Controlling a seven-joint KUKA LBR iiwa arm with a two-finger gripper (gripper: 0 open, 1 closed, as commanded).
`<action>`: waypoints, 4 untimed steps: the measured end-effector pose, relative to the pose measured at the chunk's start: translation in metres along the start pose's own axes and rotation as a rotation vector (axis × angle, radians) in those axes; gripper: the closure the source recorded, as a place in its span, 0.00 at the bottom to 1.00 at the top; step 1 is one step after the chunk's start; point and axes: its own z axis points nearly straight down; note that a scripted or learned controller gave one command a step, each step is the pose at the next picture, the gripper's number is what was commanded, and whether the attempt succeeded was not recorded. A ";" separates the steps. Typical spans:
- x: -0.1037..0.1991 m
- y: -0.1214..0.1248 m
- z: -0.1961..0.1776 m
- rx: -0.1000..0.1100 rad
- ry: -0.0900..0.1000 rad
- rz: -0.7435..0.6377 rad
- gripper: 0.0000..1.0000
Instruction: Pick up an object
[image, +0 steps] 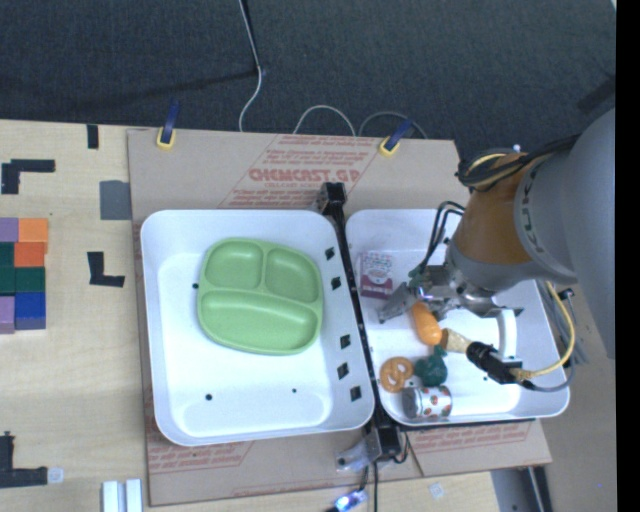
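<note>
Where fingers meet bin, end effector (425, 305) against orange carrot (428, 326).

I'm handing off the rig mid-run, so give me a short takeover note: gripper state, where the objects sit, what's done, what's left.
Gripper: low in the right bin, just above the orange carrot-like toy; whether it grips anything cannot be told.
Right bin objects: small pink-and-white packet near the divider; pretzel toy, dark green toy and small printed can along the near edge.
Left bin: green divided plate.
Done: arm is down among the objects.
Left: confirm a grasp and lift one object.
</note>
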 end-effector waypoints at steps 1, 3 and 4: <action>0.001 0.001 -0.013 -0.003 0.000 -0.002 1.00; -0.008 0.002 -0.113 -0.010 -0.001 0.000 1.00; -0.008 0.003 -0.124 -0.006 0.000 0.000 1.00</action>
